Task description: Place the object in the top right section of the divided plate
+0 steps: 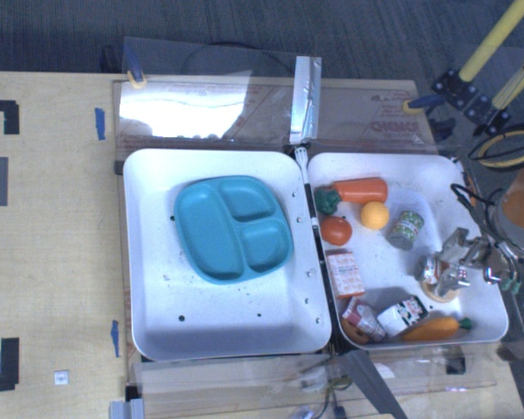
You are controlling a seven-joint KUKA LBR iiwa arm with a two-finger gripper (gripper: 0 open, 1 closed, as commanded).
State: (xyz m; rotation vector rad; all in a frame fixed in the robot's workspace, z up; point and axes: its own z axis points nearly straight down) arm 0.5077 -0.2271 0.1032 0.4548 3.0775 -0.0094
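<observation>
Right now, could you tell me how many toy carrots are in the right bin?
2: one carrot lies along the far side of the right bin, and another carrot lies at its near edge. The clutter nearby may hide more.

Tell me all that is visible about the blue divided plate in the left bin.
The divided plate is light blue, looks like smooth plastic, and has a rounded outline. Raised ridges split it into three sections: one large section on the left and two smaller ones on the right, one above the other. All three sections hold nothing. It lies flat, slightly turned, near the middle of the left white bin, resting on its floor. Nothing else touches it; the gripper is over the right bin.
</observation>
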